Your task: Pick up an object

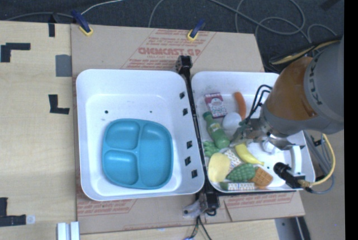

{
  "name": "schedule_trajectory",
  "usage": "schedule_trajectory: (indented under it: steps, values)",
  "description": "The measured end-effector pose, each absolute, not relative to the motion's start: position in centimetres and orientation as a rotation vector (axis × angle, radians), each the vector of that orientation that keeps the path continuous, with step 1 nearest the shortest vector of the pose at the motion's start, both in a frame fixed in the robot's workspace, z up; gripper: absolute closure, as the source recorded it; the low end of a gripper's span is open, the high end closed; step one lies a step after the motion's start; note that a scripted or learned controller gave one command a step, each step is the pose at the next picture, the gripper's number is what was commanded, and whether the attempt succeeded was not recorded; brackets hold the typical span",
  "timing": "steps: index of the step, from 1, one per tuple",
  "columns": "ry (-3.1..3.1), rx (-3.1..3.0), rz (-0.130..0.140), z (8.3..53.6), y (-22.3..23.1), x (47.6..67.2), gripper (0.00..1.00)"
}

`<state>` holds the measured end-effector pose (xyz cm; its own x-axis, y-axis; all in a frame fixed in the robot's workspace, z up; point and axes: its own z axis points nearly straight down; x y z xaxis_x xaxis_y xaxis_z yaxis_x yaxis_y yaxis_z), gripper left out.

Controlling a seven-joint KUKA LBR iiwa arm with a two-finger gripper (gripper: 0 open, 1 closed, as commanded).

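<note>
From my desk I saw the gripper (250, 133) low in the right bin (291, 191), just above the banana (246, 153); how wide it stood, or whether it had hold of anything, I couldn't tell. The green bottle (215, 129), carrot (240, 102) and white egg (231, 120) sat close by. The blue divided plate (137, 153) lay in the left bin (89, 88).

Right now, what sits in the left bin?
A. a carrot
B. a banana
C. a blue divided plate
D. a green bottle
C: the blue divided plate lies in the left bin, while the banana, green bottle and carrot are in the right bin.
</note>
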<state>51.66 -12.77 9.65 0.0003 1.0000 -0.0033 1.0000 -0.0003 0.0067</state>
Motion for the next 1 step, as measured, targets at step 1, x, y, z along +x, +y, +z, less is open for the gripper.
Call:
schedule_trajectory:
  steps: [1]
  values:
    - [2.226, 2.219, 0.0, 18.43, -3.79, 50.46, 1.0]
